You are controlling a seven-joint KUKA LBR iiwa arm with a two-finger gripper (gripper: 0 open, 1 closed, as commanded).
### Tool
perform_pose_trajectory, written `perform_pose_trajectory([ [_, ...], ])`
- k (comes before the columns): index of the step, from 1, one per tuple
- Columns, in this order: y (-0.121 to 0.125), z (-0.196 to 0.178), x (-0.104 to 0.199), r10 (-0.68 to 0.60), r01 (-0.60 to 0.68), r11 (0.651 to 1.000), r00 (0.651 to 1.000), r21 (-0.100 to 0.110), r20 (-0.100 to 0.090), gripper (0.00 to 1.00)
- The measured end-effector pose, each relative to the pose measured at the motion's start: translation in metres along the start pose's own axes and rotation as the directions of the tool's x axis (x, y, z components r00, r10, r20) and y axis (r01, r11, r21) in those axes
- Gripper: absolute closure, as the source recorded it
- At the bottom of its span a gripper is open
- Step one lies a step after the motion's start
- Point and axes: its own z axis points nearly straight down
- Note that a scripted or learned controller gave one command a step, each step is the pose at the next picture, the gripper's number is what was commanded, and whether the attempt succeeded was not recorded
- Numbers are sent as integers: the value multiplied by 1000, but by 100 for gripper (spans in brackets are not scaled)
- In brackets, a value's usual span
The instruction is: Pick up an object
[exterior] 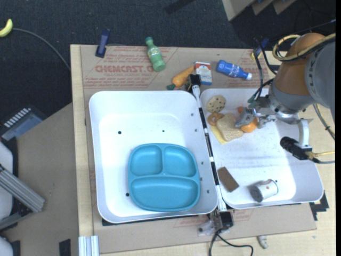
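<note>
Camera view from above gives me both white bins side by side on the bench, with the arm [298, 68] coming in at the upper right of the frame. I see the gripper [254, 112] low over the upper part of the right bin [298, 193], right at a small orange object [248, 125] that lies against a slice of toast [229, 129]. I cannot tell from here how the gripper is set or whether it has anything.

Just up-left of the toast I see a round cookie [216, 103]. Lower in the same bin lie a brown block [228, 179], close to the divider, and a grey cylinder [264, 190] to its right, near the bottom rim.

The left bin [106, 143] holds a blue divided plate [163, 176] in its lower middle.

On the cardboard above the bins, toward the top of the frame, I count a green bottle [155, 54], a blue bottle [233, 70], a small carton [203, 72] and an orange carrot-like toy [183, 77].
</note>
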Motion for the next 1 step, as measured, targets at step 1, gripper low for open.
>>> perform_pose_trajectory([
  [1, -7, -85, 79, 0, 0, 1000, 1000, 8, -4, 100],
])
